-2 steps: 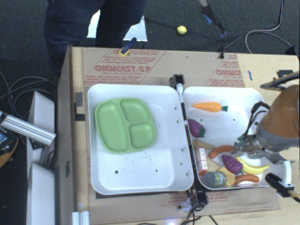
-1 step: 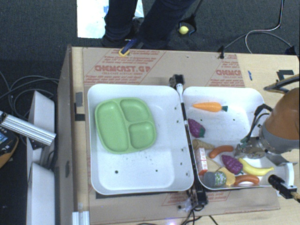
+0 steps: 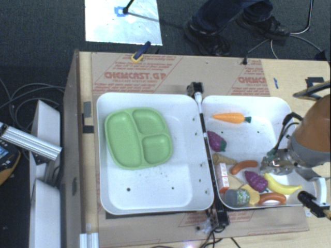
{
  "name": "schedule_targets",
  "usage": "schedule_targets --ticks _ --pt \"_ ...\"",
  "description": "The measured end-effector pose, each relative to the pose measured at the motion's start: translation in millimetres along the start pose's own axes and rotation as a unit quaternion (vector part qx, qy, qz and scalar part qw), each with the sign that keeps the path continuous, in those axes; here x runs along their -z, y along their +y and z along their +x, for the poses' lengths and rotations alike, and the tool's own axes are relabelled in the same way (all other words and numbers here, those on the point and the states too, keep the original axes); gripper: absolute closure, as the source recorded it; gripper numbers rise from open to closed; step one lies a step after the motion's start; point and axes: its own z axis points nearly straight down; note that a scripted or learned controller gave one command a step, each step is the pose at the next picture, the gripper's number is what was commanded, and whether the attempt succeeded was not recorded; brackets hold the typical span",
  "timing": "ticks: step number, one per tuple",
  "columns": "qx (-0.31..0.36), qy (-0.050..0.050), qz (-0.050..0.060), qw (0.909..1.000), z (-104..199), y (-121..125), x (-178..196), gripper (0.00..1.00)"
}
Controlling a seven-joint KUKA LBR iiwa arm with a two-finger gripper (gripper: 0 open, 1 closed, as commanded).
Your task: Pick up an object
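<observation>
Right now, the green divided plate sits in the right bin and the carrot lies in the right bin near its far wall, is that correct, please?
Not quite. The camera view shows the green divided plate in the left bin, not the right one. The rest holds: the carrot lies in the right bin near its far wall.

We look down from one fixed camera above the worktop (image 3: pixel 170 68), at a slant, mid-range; both white bins (image 3: pixel 155 203) sit in frame, arm (image 3: pixel 316 133) at the right edge.
</observation>
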Motion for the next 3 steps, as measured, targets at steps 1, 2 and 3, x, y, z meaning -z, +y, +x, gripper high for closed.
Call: schedule_targets --ticks 1,2,3 --pt "0.001 0.001 0.002 1.0 76.6 4.0 -10.5 1.0" --pt "0.0 0.0 0.0 1.0 55.3 0.2 99.4 1.0" --pt "0.0 0.0 0.001 1.0 55.6 0.0 99.0 0.0"
